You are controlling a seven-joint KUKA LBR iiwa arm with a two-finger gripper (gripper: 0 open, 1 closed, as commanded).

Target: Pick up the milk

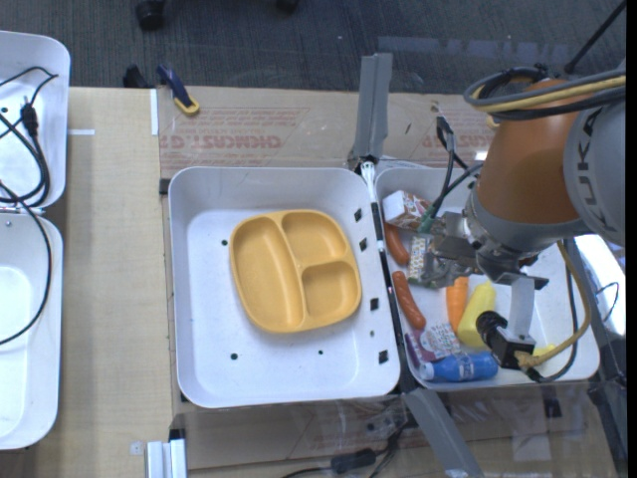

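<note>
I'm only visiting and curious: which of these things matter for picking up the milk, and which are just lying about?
For the job:
small white carton with red print, probably the milk
grey arm's gripper

Lying about:
yellow divided plastic plate
two reddish sausages
orange carrot
yellow bottle
blue bottle

A mustard-yellow three-compartment plastic plate (296,269) lies in a plain white shallow bin (189,297) — beside it two red-orange sausages (408,300), an orange carrot (456,302) and a blue bottle (460,368) — under the grey, orange-banded arm (542,172).
</note>
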